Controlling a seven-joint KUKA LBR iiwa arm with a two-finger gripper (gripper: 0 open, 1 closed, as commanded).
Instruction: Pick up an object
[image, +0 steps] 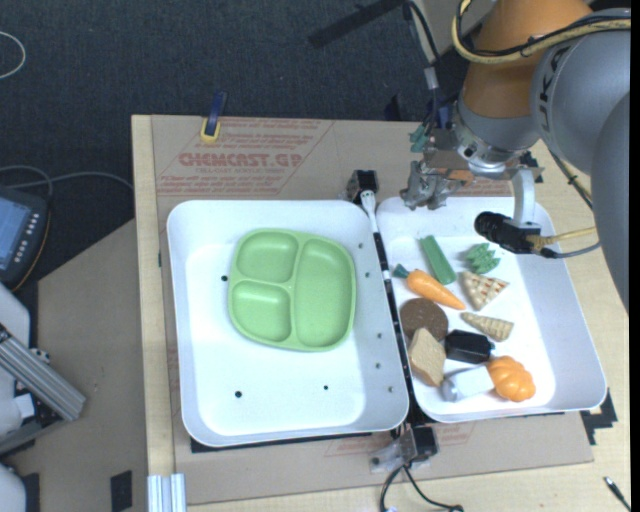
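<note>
Orange carrot (434, 288) with green tip lies in right bin (570, 330)

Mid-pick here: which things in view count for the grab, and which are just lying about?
For the job:
gripper
right bin
carrot
green stick
small pumpkin
wafer wedge
brown slice

Lying about:
left bin
green divided plate
clamp
</note>
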